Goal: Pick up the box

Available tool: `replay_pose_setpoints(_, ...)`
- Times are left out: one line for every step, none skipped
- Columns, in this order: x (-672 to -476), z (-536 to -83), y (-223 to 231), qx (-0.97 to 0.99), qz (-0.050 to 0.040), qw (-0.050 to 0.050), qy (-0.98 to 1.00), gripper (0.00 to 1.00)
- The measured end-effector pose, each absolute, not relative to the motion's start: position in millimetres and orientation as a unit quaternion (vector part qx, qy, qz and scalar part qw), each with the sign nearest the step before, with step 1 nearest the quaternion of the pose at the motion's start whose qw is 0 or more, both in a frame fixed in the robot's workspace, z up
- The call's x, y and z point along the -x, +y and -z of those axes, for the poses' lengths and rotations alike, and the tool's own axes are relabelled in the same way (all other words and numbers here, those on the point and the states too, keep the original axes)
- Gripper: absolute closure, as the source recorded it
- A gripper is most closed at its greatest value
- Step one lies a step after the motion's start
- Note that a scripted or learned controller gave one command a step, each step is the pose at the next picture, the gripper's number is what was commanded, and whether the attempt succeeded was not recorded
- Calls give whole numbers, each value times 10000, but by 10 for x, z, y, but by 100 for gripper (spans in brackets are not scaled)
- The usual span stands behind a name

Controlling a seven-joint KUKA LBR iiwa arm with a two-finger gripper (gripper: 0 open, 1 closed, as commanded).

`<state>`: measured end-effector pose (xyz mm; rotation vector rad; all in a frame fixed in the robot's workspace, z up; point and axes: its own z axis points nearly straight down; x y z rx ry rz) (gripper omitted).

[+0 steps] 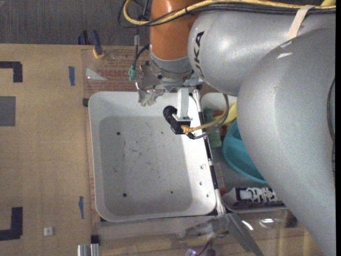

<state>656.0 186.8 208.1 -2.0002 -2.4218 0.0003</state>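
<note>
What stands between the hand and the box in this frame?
The hand is over the white bin, at its upper rim. A black-and-white printed item, possibly the box, lies past that bin's right rim, beside a teal object. That rim and the arm itself lie between them.

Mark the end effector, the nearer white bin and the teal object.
end effector (151, 95): camera view, fingertip area.
white bin (144, 153): camera view, bare floor.
teal object (240, 156): camera view, visible curved side.

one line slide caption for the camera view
KUKA arm reaches over the left white bin, gripper at its upper rim.
</note>
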Motion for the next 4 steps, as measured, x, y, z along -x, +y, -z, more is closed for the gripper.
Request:
replay_pose_setpoints(-6568,-2194,1878,6361,14,-8,-7716,100)
replay_pose_setpoints(-6663,-959,2174,5890,16,-9,-8081,100)
replay_pose_setpoints(-6260,-927,1238,4933,49,-59,-8699,100)
replay_pose_setpoints(-5783,-936,1943,5555,78,-43,-8315,100)
